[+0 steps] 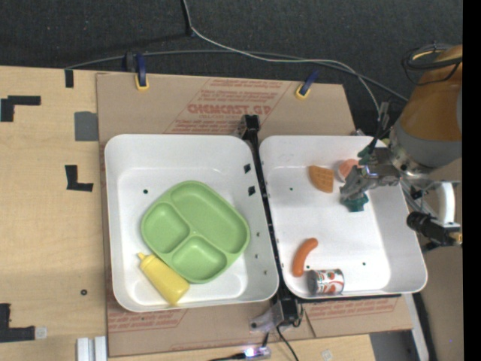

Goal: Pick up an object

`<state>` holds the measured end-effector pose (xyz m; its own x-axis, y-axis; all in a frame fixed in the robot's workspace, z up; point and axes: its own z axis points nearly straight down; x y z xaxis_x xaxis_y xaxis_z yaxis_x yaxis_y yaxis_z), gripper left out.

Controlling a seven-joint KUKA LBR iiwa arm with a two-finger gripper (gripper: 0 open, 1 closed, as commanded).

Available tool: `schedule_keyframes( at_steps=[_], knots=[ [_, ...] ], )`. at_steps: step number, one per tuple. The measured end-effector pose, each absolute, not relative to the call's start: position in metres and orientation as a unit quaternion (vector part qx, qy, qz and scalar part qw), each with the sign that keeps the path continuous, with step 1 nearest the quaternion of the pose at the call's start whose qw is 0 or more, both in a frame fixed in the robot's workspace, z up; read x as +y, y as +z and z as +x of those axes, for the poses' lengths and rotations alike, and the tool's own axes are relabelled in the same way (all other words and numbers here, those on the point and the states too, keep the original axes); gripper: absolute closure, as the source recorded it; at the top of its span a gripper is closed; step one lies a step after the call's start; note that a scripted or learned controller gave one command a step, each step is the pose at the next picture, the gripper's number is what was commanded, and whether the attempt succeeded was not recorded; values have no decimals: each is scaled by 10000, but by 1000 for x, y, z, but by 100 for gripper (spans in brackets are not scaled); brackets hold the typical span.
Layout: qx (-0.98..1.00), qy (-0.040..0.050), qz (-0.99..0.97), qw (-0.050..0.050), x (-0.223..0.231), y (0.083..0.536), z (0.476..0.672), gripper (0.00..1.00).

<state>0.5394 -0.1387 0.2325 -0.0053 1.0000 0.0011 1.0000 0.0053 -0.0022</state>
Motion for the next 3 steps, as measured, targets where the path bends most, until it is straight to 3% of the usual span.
schedule_keyframes(
  at_steps=[1, 3],
  knots=[
    [-7092, 2, -7050, 9, -87, 223, 546, 100],
    [-7097, -2, -7045, 8, 22, 224, 539, 100]
  ],
)
